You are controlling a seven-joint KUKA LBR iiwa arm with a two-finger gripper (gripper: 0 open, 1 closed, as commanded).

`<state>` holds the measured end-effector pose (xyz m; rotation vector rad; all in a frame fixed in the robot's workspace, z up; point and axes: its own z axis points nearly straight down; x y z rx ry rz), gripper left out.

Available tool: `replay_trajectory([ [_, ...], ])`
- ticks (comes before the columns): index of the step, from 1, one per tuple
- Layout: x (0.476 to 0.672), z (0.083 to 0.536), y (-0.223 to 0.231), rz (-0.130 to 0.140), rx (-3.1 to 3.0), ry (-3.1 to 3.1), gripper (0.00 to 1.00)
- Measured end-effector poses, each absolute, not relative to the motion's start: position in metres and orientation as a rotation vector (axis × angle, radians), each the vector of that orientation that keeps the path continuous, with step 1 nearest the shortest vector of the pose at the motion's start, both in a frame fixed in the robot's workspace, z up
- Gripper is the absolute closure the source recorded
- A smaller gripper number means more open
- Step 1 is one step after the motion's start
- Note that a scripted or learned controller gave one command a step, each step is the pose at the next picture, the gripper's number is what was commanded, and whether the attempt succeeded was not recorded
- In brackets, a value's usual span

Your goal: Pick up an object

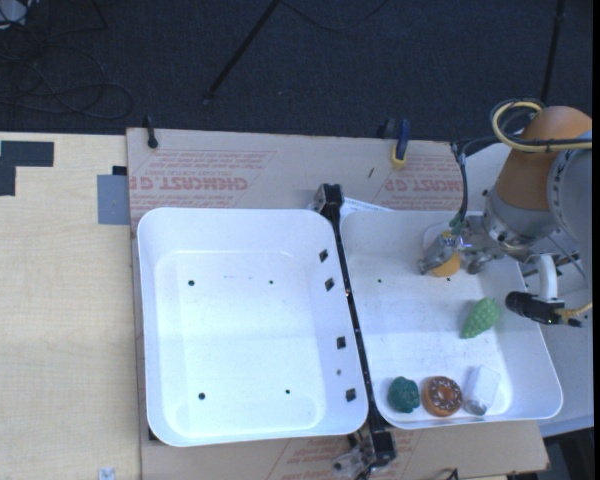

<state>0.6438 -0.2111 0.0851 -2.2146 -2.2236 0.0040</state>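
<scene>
A small yellow-orange object (445,265) sits in the right bin (400,298), near its far right corner, and the gripper (446,256) is right on top of it; from this slant it is impossible to tell whether the object is actually held or only touched. The grey arm (535,183) with its orange band reaches in from the right. Nearer the viewer in the same bin lie a pale green bumpy object (481,317), and along the near wall a dark green lump (403,394), a brown ring-shaped doughnut (442,395) and a whitish piece (483,388) too pale against the bin to make out. The left bin (160,268) shows only a few dark dots on its floor. Both bins rest on a cardboard sheet (230,173) printed in red, reversed letters that cannot be read with confidence. A blue-and-yellow clamp (401,140) grips the cardboard's far edge. The bench (50,308) is light wood with dark patches; beyond it dark carpet (280,48) carries cables and stand legs
</scene>
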Motion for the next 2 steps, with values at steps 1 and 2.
replay_trajectory([
  [1, 0.645, 0.099, -0.212, 0.000, -2.217, -2.225, 1.00],
  [2, 0.624, 0.131, -0.119, -0.002, -2.211, -2.225, 1.00],
])
